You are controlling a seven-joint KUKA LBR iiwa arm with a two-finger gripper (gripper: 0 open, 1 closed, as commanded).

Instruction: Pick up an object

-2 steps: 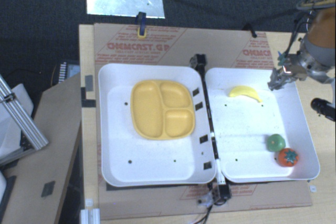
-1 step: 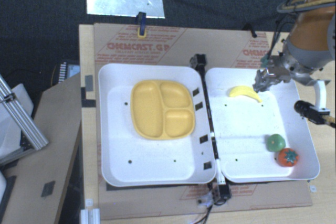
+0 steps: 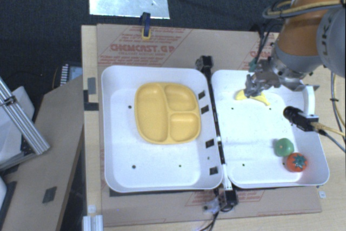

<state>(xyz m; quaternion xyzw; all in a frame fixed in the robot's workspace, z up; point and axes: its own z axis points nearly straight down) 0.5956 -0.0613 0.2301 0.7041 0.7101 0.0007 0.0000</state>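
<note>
Your pincer (image 3: 254, 89) hangs low over the banana (image 3: 258, 98) near the right bin's (image 3: 243, 170) far edge; its grip cannot be told. A green ball (image 3: 283, 146) and tomato (image 3: 295, 162) sit together by that bin's near right corner. A yellow divided plate (image 3: 166, 112) fills the left bin (image 3: 124, 170).

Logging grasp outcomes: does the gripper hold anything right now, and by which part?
Cannot be told. The gripper sits low over the banana in the right bin, hiding any contact.
</note>
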